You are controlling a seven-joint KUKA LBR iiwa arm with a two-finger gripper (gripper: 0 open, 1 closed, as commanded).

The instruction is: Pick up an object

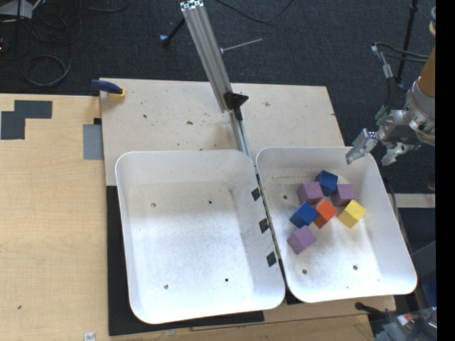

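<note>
Several small cubes lie clustered in the right bin: a blue cube at the back, two purple cubes, another blue cube, an orange cube, a yellow cube and a purple cube nearest the front. My gripper hangs over the right bin's far right corner, up and to the right of the cluster. It is open, with one finger splayed left and nothing between the two.
The left bin sits beside the right one, with black clips along their shared edge. A slanted aluminium bar rises behind the bins. A blue and yellow clamp lies at the bench's far left corner.
</note>
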